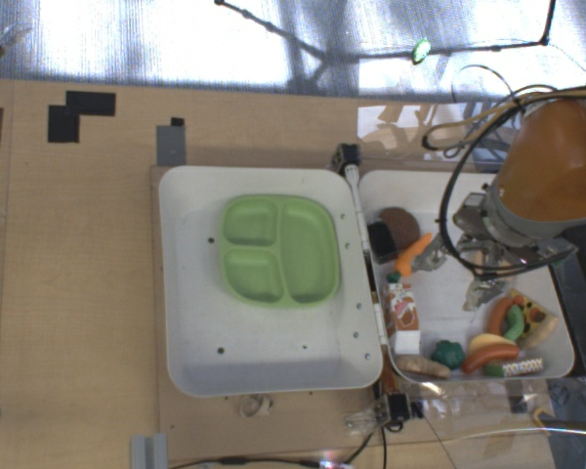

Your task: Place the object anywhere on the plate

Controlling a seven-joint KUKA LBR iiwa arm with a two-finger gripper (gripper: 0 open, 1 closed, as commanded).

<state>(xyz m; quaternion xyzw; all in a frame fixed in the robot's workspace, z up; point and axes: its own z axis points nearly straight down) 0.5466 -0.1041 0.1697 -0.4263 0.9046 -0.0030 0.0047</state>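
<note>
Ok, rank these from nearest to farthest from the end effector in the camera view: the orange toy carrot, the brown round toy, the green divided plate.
From the end effector:
1. Orange toy carrot, just to its left in the right bin.
2. Brown round toy, further left and up, near the bin divider.
3. Green divided plate, in the left bin.

Bright overall, light coming from the top of the view: floor behind the surface (68, 291) blown out w/ streaky glare, near white. Left bin (190, 360) evenly lit, soft grey shadow along its lower inner wall; green plate (278, 250) throws almost no shadow. Arm's orange band (557, 159) has a dull sheen, slightly soft. Small items in right bin (566, 355) low-res, edges fuzzy. Mild noise; no obvious edge distortion.
</note>
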